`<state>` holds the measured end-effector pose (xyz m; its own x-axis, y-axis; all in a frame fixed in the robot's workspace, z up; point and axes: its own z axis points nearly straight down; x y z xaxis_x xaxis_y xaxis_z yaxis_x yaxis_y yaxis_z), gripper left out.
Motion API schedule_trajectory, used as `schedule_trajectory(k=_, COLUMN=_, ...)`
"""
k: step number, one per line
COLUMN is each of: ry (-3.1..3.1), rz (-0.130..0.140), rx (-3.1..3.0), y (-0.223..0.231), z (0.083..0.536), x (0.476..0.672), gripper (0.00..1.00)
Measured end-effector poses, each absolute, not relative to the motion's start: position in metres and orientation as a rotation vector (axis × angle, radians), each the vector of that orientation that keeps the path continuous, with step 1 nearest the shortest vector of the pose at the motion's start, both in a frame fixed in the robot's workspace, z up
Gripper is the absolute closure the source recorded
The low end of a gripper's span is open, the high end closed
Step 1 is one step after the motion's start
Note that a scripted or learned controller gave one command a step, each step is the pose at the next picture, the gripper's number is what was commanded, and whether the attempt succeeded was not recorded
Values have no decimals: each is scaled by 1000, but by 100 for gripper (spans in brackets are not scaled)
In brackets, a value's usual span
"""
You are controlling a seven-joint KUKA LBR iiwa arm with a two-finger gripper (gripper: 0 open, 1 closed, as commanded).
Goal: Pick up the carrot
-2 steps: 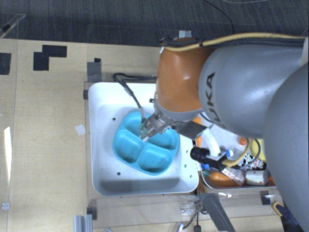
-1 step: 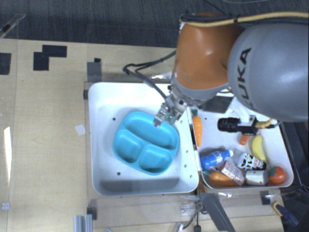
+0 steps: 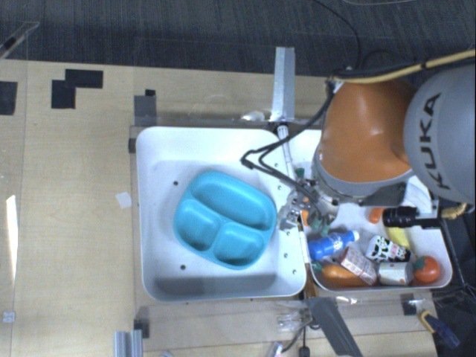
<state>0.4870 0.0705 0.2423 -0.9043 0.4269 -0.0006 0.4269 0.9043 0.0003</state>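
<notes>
Camera view shows the carrot (image 3: 341, 276) lying in the right bin (image 3: 446, 262), at its near left corner, close to the near wall. It is an orange, long thing, partly covered by a small packet (image 3: 358, 262) that rests over its right part. Its long axis runs about left to right, a little tilted, with the right end slightly nearer to the camera. I cannot tell which end is the thin tip, because the packet hides it.

The pincer (image 3: 301, 213) hangs above the wall between the two bins, at the left edge of the right bin. If its two parts are spread or pressed together I cannot tell; cables and small parts clutter this place. No thing is seen between them.

From the pincer, the carrot lies toward the near side and a little to the right, near but not touching. A blue bottle (image 3: 331, 245) lies between them, so I judge that the descent must pass beside it.
</notes>
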Motion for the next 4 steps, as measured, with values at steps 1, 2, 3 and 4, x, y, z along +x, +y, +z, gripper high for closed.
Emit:
schedule_trajectory(k=1, ry=2961, rz=0, rx=1047, y=119, z=251, x=487, gripper=100)
schedule_trajectory(k=2, ry=2862, rz=0, rx=1293, y=60, z=232, x=577, gripper=100)
schedule_trajectory(k=3, ry=2835, rz=1, rx=1348, y=-25, z=221, x=595, gripper=100)
schedule_trajectory(k=4, ry=2972, rz=1, rx=1012, y=-15, z=207, x=569, gripper=100)
